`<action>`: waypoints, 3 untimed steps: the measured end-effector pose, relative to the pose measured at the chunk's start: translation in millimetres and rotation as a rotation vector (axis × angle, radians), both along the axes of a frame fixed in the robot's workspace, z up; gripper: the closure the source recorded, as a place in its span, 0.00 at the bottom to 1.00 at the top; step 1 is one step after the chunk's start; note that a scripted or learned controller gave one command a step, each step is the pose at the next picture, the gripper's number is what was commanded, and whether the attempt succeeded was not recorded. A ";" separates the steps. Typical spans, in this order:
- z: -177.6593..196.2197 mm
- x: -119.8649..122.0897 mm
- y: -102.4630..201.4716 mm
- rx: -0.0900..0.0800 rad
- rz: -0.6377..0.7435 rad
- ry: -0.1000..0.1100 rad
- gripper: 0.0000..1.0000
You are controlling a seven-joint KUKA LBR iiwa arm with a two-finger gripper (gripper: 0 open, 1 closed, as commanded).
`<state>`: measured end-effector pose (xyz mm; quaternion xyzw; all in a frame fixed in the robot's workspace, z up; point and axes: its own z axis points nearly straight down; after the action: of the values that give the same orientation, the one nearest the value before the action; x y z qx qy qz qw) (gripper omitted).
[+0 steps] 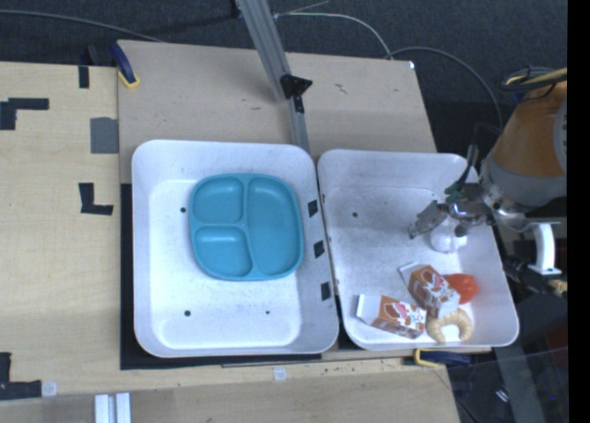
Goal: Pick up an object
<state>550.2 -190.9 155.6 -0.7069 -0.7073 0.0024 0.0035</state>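
The objects, a brown snack packet (430, 286), an orange piece (464, 286) and a pale ring-shaped toy (452, 326), lie in the right bin (369, 228), just below the end effector (443, 225), whose opening I cannot tell. Descend straight onto one; the crinkly packet may slip.

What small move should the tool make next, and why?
Probably shift toward the near corner and descend. The tool sits over a bare stretch of the right bin, while the snack packets, orange piece and pretzel-like ring cluster there.
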 end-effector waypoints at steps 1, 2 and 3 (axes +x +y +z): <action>-35.7 2.7 0.8 -0.007 0.001 -0.017 0.00; -24.2 3.6 1.4 -0.007 0.003 -0.020 1.00; 25.2 8.9 -7.4 -0.003 0.000 -0.012 1.00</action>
<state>559.1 -198.4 180.8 -0.7070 -0.7073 -0.0005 -0.0018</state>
